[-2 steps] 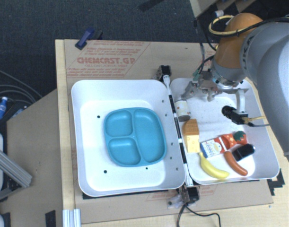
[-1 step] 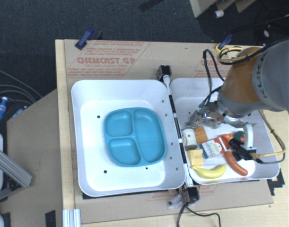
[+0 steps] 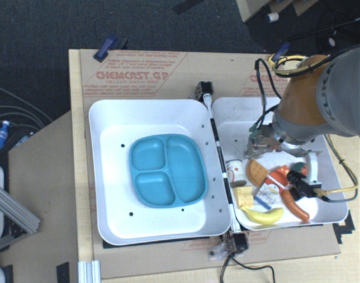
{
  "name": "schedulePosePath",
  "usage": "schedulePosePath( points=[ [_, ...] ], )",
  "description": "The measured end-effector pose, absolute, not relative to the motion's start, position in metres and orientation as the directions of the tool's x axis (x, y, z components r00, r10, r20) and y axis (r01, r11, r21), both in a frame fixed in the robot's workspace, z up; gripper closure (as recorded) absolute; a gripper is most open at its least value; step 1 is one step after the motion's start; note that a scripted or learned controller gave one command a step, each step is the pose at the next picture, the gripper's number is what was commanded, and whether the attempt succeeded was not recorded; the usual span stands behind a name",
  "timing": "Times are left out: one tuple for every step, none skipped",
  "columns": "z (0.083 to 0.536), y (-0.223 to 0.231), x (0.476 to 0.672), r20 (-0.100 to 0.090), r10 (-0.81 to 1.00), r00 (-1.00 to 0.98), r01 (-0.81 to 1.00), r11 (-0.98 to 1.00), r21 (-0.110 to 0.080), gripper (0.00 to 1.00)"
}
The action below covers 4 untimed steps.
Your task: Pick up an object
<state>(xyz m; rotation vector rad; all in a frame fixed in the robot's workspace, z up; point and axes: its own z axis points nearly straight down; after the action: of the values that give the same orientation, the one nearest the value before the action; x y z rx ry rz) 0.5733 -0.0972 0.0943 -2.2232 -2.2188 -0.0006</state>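
Toy food heaped at 5 o'clock corner of right bin (image 3: 238, 112): banana (image 3: 263, 216) at pile's 6 o'clock, sausage (image 3: 295, 206) at its 4 o'clock, bread slice (image 3: 257, 171) at its 11 o'clock. Arm (image 3: 321, 96) enters from 2 o'clock. Claw (image 3: 261, 141) just beyond bread slice; spread or pressed together, cannot tell. Left bin (image 3: 103, 122) holds blue divided plate (image 3: 168, 170), centred. Counter (image 3: 79, 75) carries both bins.

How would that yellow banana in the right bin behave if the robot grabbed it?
The banana looks smooth and curved, so it might slip or swivel between fingers. It looks like a toy, probably light and stiff. It lies crowded against the sausage, so a push would likely nudge that too.
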Motion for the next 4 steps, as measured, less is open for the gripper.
schedulePosePath(
  points=[
    [0.094,-0.097,0.573,0.001,1.000,0.002,1.000,-0.002,0.000,0.00],
    [0.084,-0.104,0.547,0.001,1.000,0.001,1.000,-0.001,-0.003,0.00],
    [0.094,-0.104,0.547,0.001,1.000,0.002,1.000,-0.002,-0.001,1.00],
    [0.217,-0.069,0.549,0.000,1.000,-0.001,1.000,0.001,0.001,1.00]
  ],
)
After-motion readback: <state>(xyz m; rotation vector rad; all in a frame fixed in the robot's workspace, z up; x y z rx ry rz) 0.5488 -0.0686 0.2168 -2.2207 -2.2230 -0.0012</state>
